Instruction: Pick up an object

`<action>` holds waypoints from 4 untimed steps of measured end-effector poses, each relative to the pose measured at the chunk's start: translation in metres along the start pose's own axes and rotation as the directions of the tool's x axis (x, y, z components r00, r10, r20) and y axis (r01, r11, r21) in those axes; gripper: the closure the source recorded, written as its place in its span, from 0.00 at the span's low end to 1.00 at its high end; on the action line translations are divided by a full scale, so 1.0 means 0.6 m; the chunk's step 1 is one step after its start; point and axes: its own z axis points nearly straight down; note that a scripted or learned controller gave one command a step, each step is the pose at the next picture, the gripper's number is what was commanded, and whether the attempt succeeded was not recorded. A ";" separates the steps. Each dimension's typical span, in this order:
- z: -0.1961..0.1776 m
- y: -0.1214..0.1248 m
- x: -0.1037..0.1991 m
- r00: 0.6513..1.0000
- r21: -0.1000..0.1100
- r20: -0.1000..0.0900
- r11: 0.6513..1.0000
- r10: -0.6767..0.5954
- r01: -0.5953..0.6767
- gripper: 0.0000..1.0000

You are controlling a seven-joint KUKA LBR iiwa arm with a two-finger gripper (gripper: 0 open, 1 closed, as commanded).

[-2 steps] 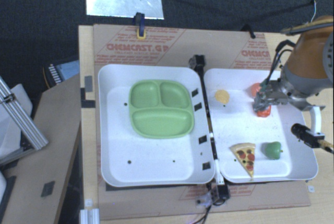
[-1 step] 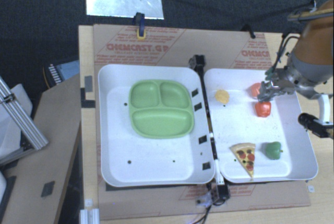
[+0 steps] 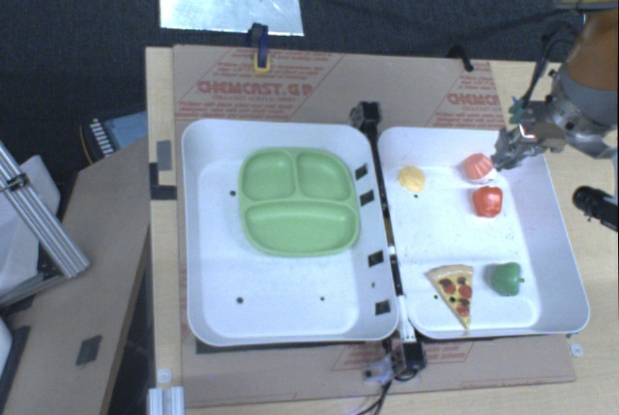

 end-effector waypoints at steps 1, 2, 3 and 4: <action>0.020 0.012 0.100 1.000 0.002 -0.001 1.000 -0.003 0.003 1.00; 0.016 0.011 0.193 1.000 0.003 -0.002 1.000 -0.004 0.004 1.00; 0.014 0.029 0.273 1.000 0.001 -0.002 1.000 -0.004 0.004 1.00; 0.023 0.038 0.375 1.000 0.002 -0.003 1.000 -0.005 0.005 1.00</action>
